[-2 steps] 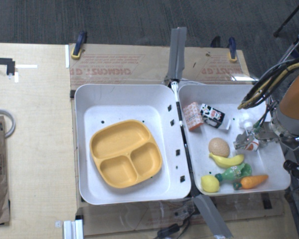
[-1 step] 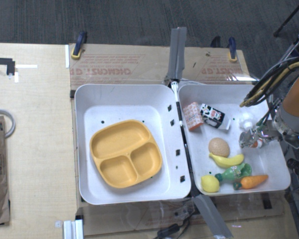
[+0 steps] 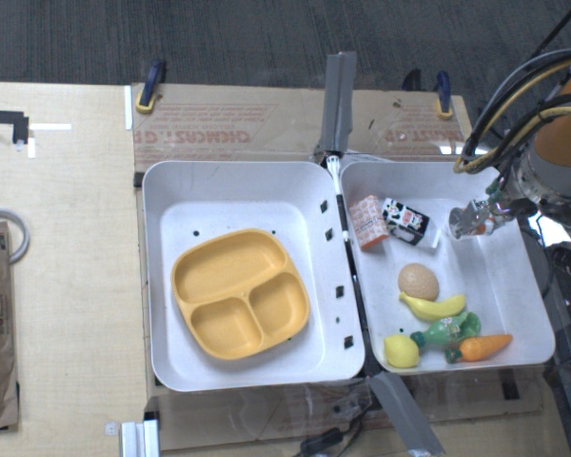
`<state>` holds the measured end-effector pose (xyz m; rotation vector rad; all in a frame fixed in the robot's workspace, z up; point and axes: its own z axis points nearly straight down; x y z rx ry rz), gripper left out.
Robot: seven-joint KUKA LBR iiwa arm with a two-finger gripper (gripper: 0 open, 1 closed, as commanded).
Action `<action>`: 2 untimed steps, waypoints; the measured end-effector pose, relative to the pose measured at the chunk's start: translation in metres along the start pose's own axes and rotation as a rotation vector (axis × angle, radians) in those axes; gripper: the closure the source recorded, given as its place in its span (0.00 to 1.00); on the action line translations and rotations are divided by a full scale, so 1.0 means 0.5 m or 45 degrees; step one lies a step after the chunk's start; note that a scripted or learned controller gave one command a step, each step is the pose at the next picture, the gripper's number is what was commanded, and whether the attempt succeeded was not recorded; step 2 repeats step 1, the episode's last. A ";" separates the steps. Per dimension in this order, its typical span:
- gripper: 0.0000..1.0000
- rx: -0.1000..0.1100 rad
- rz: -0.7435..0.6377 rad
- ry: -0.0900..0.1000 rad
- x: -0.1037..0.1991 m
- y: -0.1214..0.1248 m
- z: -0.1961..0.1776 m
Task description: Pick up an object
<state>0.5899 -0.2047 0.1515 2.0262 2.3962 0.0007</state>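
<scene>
While nothing is lifted yet, the task is at its beginning: every object lies on the floor of the right bin [image 3: 514, 255], and the picking is all left to do.

Nearest the camera, along the front wall of this bin, lie a lemon [image 3: 402, 351], a green toy [image 3: 446, 333] and a carrot [image 3: 483, 347]. The carrot has its long axis almost left to right, a little tilted, with the thin tip toward the right. Just behind them is a banana [image 3: 434, 306], curved, its length also running left to right, and an egg [image 3: 418, 280] touches it from behind. Farther back, near the divider, stands a small pink carton [image 3: 366, 223], and beside it a black and white pack [image 3: 405, 220], its long side running slanted to the right.

My gripper [image 3: 472, 220] hovers above the far right part of the bin, apart from all objects. Whether it is open or closed I cannot tell. The left bin [image 3: 162, 255] holds a yellow divided plate [image 3: 240, 293].
</scene>
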 end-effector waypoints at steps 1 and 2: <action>1.00 0.004 -0.047 0.001 0.135 0.006 -0.155; 1.00 0.004 -0.047 0.001 0.135 0.006 -0.155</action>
